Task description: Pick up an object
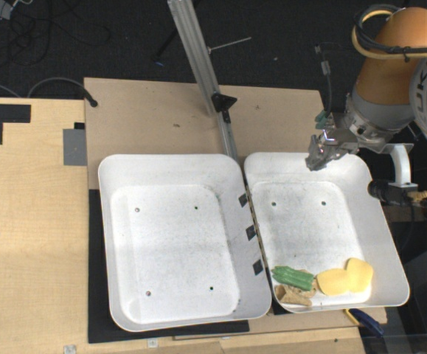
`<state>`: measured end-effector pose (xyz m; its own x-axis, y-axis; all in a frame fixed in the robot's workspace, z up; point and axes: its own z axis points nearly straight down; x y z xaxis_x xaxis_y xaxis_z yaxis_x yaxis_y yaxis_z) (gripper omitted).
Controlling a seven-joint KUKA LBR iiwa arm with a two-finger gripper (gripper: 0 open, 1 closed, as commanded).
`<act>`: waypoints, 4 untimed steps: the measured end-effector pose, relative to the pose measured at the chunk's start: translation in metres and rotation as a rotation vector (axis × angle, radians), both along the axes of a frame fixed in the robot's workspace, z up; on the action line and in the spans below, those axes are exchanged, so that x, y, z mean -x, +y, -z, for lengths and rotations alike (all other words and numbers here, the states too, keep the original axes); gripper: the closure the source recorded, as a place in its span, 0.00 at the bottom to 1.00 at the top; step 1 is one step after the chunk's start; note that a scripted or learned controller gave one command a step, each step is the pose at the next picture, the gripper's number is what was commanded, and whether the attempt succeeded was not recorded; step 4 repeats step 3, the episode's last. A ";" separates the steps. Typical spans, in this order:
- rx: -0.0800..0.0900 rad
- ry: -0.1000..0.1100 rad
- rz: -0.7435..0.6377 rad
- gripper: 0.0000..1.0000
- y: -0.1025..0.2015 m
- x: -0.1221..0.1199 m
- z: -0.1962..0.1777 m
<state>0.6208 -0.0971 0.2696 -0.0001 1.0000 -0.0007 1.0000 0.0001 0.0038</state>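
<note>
Nearest the lens, along the front wall of the right bin point(375, 220), sits the small cluster I have to choose from, so I start there and then take things by size.

Largest are the two white bins side by side on the bench; the left bin point(169, 242) shows only its bare speckled floor; the right bin holds everything worth taking. Next comes my own grey arm with its orange band, reaching in from the right; my pincer point(318, 157) hangs at the far rim of the right bin, well apart from the cluster at the near edge. A slanted metal rail point(198, 57) stands behind the bins.

Then the objects, in falling size: a yellow piece point(347, 279), pale and lumpy, lying against the front wall; a green piece point(294, 276) just beside it on its left, touching or nearly so; a small tan piece point(296, 296) tucked under the green one, too small to name.

As for my pincer, I cannot tell its state; it is too dark and small at this slant; I see nothing between its tips.

By my reckoning the task is barely begun; nothing is lifted; crossing the bin to the near corner, descending, closing and raising all remain.
</note>
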 end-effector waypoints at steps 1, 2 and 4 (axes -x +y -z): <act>-0.003 0.007 -0.003 1.00 0.051 0.015 -0.002; -0.003 0.010 -0.003 1.00 0.100 0.043 0.011; -0.003 0.009 -0.005 1.00 0.160 0.057 0.017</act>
